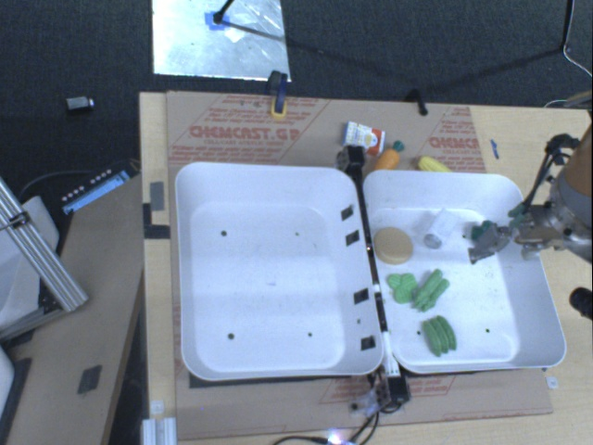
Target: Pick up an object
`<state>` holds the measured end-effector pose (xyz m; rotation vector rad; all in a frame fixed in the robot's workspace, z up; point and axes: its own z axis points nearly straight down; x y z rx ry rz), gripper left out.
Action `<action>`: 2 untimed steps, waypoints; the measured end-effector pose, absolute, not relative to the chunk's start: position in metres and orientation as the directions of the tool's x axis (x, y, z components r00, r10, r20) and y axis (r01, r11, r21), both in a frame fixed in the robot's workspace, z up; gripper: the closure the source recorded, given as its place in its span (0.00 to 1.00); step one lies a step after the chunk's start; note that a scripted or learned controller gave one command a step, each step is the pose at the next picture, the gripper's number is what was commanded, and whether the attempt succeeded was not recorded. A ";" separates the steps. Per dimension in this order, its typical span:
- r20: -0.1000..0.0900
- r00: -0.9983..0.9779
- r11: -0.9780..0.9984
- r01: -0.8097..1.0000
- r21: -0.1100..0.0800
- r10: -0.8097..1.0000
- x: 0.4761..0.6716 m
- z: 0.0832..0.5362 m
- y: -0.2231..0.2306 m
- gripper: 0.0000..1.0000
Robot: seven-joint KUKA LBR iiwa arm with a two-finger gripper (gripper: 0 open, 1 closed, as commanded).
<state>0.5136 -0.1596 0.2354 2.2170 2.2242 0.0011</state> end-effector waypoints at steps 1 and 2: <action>0.007 -0.009 0.009 1.000 -0.012 1.000 0.483 0.096 -0.085 0.00; 0.000 -0.006 0.006 1.000 0.006 1.000 0.543 0.086 -0.104 0.00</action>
